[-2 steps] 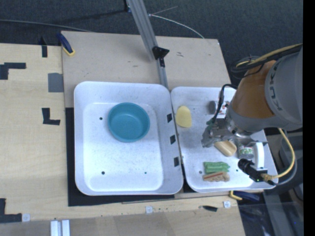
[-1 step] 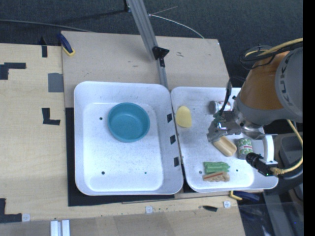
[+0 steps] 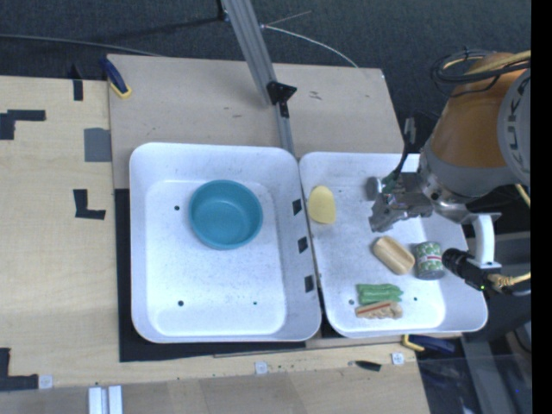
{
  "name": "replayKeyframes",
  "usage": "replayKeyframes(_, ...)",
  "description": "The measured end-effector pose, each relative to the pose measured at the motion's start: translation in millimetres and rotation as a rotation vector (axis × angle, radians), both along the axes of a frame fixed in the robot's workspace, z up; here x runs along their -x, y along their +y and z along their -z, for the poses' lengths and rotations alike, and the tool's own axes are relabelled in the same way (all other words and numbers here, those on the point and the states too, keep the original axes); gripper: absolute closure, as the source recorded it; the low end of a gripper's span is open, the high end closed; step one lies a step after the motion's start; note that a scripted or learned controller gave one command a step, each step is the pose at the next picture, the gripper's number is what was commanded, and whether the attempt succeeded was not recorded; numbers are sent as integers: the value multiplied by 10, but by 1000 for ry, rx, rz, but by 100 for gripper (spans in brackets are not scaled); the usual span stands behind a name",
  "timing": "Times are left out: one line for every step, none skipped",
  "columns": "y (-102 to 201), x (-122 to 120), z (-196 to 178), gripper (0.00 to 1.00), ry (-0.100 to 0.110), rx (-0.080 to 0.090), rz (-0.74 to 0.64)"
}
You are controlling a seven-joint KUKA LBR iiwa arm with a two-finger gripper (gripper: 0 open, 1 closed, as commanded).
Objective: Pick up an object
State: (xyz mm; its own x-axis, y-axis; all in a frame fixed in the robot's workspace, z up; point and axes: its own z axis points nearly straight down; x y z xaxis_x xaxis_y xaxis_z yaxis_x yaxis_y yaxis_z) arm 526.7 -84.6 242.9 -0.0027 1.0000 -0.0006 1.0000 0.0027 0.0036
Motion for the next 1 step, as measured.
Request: replayKeyframes(607, 75, -43, 100, 5, -2, -5)
